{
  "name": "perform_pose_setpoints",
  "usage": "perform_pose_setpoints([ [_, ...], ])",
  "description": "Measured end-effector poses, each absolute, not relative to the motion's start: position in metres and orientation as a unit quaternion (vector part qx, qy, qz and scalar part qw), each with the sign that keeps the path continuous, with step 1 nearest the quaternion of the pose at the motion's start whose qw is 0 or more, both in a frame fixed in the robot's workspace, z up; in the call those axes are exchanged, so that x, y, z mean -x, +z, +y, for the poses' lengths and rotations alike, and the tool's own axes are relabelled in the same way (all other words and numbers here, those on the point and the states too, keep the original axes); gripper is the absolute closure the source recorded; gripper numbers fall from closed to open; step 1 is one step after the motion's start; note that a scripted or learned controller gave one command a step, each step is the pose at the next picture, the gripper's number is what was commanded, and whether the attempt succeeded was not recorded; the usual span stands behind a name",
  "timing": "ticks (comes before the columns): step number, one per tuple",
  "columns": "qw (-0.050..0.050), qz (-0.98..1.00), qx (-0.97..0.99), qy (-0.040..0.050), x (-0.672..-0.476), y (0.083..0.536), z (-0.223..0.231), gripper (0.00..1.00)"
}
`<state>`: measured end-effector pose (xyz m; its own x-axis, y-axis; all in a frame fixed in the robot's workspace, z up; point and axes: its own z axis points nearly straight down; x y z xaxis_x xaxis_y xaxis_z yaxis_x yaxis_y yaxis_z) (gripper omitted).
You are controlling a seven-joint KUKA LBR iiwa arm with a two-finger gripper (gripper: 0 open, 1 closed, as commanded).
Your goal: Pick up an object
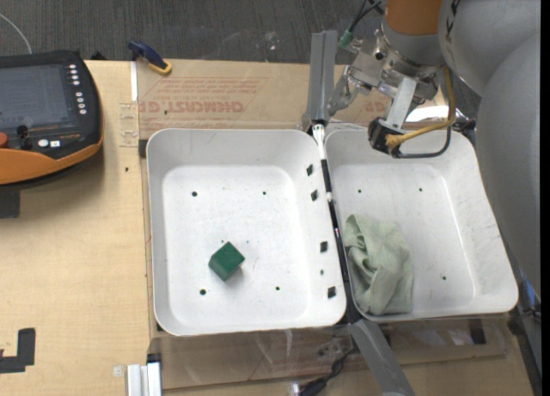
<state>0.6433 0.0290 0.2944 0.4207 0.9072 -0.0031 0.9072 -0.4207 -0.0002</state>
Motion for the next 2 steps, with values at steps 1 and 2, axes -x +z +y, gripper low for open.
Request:
perform_pose_setpoints([
  [1,0.000,0.456,-0.890,-0.0028,-0.625,0.207,0.118,0.00],
  [2,0.001,0.392,-0.920,-0.0009,-0.659,0.316,0.171,0.00],
])
